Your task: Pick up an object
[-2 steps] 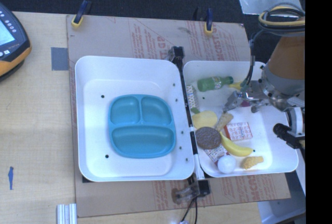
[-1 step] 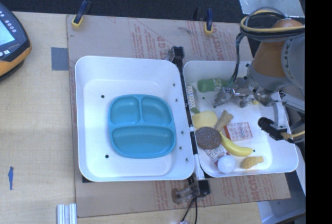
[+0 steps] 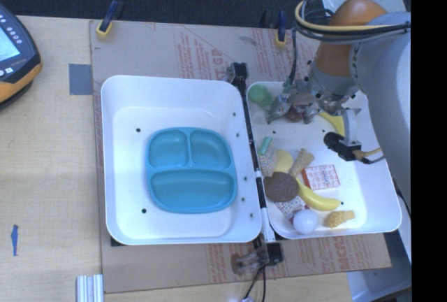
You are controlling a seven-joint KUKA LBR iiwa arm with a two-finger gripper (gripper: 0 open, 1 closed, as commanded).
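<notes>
The right bin (image 3: 380,206) holds a pile of small toy foods. Among them are a banana (image 3: 318,200), a brown round cookie (image 3: 281,187), a white ball (image 3: 304,222), a red-and-white packet (image 3: 323,176) and a green round piece (image 3: 260,94). My gripper (image 3: 296,109) hangs low over the far end of this bin, just right of the green piece and above a small teal item (image 3: 265,147). I see nothing plainly held in it. A yellow piece (image 3: 336,123) shows partly behind the wrist.
The left bin (image 3: 119,154) carries a blue divided plate (image 3: 191,170). A black clamp (image 3: 239,73) sits at the top of the wall between the bins. The arm's grey body (image 3: 380,70) covers the right bin's far right corner. An orange-and-grey device (image 3: 14,49) lies at the far left.
</notes>
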